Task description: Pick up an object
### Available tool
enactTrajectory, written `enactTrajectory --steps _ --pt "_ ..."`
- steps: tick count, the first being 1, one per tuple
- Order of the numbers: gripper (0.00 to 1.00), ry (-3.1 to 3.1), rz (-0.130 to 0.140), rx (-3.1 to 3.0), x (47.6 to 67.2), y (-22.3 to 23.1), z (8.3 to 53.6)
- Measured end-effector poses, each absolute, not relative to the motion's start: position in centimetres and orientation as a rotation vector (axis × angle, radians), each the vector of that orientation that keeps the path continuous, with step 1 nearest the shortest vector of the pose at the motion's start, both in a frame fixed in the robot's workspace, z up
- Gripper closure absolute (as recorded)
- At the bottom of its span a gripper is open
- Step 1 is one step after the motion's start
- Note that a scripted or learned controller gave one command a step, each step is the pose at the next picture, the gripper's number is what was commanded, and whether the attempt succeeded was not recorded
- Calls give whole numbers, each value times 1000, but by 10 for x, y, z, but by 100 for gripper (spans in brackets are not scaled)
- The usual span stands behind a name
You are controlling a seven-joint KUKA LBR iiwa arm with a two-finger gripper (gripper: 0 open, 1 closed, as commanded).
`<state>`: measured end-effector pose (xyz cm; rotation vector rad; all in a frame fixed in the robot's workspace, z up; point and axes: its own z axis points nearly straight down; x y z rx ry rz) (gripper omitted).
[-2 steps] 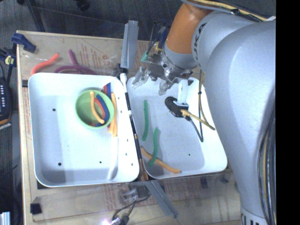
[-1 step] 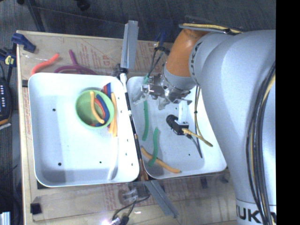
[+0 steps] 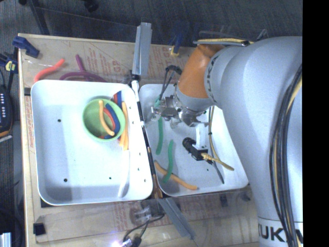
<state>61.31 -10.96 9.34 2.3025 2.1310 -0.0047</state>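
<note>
The grey arm (image 3: 247, 86) reaches over the right bin (image 3: 234, 181), its gripper (image 3: 163, 109) low near that bin's upper left corner, apparently set to grab something there. The fingers' spread and hold cannot be told. The left bin (image 3: 61, 179) carries a green bowl (image 3: 91, 120) with colored sticks. Green strips (image 3: 160, 135) and an orange strip (image 3: 177, 179) lie just below the gripper as likely targets.
</note>
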Motion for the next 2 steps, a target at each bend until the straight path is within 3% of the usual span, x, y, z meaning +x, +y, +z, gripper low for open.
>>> enactTrajectory --steps 1,2 --pt "100 2137 -5 2300 613 -108 103" --pt "0 2137 -5 2300 613 -108 103"
